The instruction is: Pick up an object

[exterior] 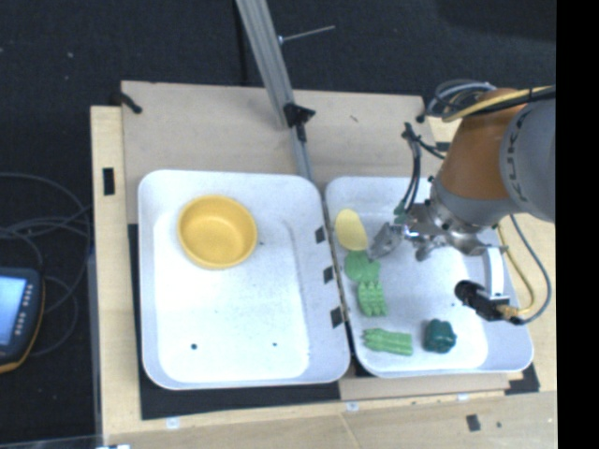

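My pincer [386,241] hovers in the right bin [510,349]; I cannot tell its state. The pale yellow piece [351,229] lies just left of it, so I should centre over that, then descend straight.

White bins [234,363], yellow bowl [218,232] in left one, pale yellow piece [351,229], three bright green pieces [372,297], one dark teal-green piece [439,336], grey arm [533,162] with orange band [477,157], tan bench [206,124].
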Motion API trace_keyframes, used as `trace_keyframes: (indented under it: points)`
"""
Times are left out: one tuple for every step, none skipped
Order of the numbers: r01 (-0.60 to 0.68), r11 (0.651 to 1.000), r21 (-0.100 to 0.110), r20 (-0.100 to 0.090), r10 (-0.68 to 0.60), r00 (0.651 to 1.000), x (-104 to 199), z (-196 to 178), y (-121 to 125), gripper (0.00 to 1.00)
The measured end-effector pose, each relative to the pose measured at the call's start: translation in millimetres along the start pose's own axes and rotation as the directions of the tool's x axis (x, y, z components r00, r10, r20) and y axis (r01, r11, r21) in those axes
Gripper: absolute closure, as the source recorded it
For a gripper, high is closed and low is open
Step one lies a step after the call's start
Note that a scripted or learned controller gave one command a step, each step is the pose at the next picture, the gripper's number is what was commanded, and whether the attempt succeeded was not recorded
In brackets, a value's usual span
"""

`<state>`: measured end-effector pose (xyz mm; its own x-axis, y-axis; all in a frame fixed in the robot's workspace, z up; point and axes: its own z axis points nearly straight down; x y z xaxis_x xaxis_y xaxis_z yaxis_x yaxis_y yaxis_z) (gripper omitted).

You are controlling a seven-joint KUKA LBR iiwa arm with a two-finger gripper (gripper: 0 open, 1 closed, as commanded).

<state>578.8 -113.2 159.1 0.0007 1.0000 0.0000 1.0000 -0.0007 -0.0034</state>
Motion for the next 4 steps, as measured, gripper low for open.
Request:
trace_keyframes:
  points:
    - [0.000,1.000,0.001,0.000,0.000,1.000,0,52,-1,0.00]
    - [-0.001,1.000,-0.005,0.000,0.001,1.000,-1,39,1,1.00]
    - [0.000,1.000,-0.009,0.001,0.000,1.000,-5,-13,11,1.00]
    - [0.000,1.000,-0.008,0.001,0.000,1.000,-10,-59,18,1.00]
